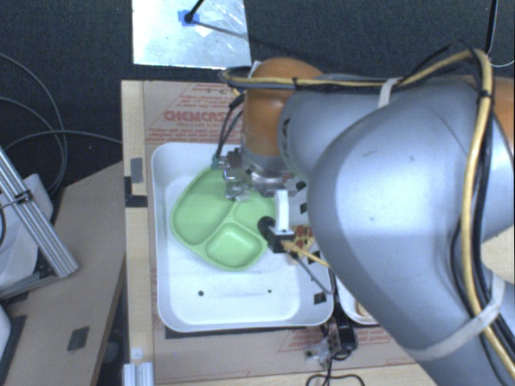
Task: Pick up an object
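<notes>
Lying in white bin (173,300), green divided dish (199,211)

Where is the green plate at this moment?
In the camera view, the green plate lies in the left-hand white bin, in its upper half, with the gripper over the plate's upper right edge.

A white bin (233,300) sits on printed cardboard (181,107) (a shiny sheet (161,22) lies beyond).
</notes>
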